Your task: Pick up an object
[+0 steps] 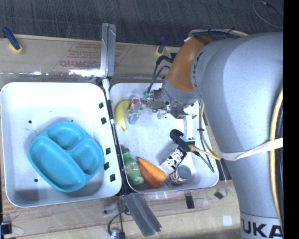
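gripper (139, 105) sits by the banana (121, 114) at right bin (209, 178) far-left corner; can't tell its state. banana: light, soft, curved, grab mid-body across width.

arm (239, 98) – grey, reached in from the right, filled that side of the view | orange band (184, 66) – sat above the wrist, turned toward the upper left | gripper (149, 101) – pointed leftward and down at the wrist's end | finger state unclear
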Action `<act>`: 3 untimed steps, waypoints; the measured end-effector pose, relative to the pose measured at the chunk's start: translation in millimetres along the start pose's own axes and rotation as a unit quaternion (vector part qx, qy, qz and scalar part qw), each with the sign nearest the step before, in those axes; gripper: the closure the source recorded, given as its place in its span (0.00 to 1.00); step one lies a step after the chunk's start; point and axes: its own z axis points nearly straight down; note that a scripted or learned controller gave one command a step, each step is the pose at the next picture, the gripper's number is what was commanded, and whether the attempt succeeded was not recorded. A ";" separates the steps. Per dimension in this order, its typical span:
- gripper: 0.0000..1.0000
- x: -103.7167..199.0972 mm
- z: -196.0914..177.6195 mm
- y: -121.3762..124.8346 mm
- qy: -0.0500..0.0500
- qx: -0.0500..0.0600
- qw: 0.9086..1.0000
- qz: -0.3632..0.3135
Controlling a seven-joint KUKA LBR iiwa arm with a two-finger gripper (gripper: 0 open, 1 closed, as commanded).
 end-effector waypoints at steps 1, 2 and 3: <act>0.00 18.6 14.2 33.8 0.000 0.013 0.999 -0.051; 1.00 19.9 2.4 35.7 -0.001 0.012 0.998 -0.056; 0.00 20.5 2.5 35.6 -0.001 0.012 0.998 -0.056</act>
